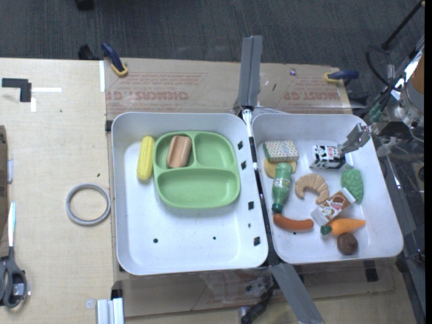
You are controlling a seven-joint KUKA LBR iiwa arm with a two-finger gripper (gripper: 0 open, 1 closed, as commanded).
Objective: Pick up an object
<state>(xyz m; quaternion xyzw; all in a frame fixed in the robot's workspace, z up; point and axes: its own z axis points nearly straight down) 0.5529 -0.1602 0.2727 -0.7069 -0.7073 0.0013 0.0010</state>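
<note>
The pincer [353, 139] hangs by the milk carton [327, 156] in the right bin [385, 201]; its state I cannot tell; crowded toys nearby, like the croissant [314, 185], could spoil a grasp.

Left white plastic bin [128, 238] held a green divided plate [197, 189]; tan bread roll [178, 151] in its rear-left compartment, yellow corn cob [145, 158] just left. Green bottle [281, 187], croissant [313, 185], orange carrot [344, 226] lay in right bin [297, 251]
</note>
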